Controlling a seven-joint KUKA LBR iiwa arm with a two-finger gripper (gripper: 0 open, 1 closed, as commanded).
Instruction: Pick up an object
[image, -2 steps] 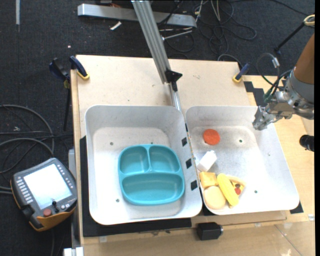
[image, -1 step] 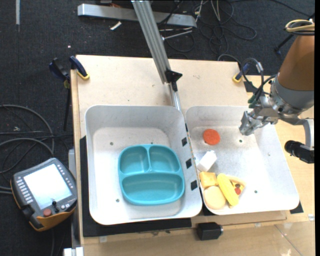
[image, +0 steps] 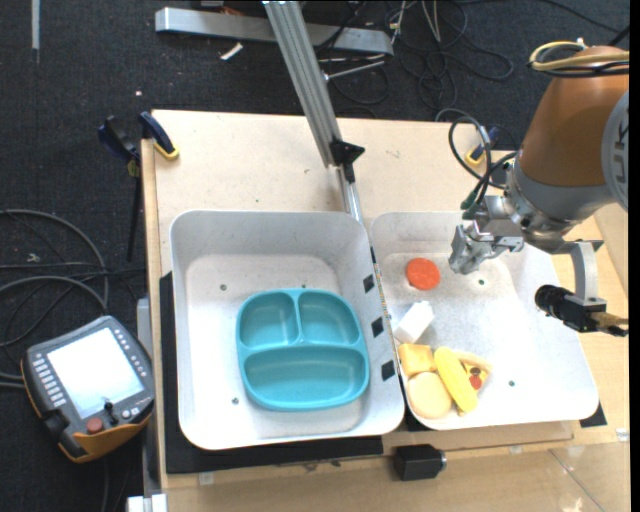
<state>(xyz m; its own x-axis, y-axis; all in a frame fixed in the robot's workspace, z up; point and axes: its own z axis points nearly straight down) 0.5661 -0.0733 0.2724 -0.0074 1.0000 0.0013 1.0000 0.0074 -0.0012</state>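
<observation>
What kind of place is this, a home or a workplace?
Probably a robotics lab: a robot arm reaches over two white bins, a control pendant lies on the floor, and loose cables run behind.

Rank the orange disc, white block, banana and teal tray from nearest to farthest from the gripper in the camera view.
From the gripper:
1. Orange disc, just left of it.
2. White block, lower left.
3. Banana, right bin's near edge.
4. Teal tray, left bin.

End effector (image: 467, 255) beside orange disc (image: 423, 274)

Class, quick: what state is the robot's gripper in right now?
Gripper: cannot be told; it hangs over the right bin, beside the orange round object.
</observation>
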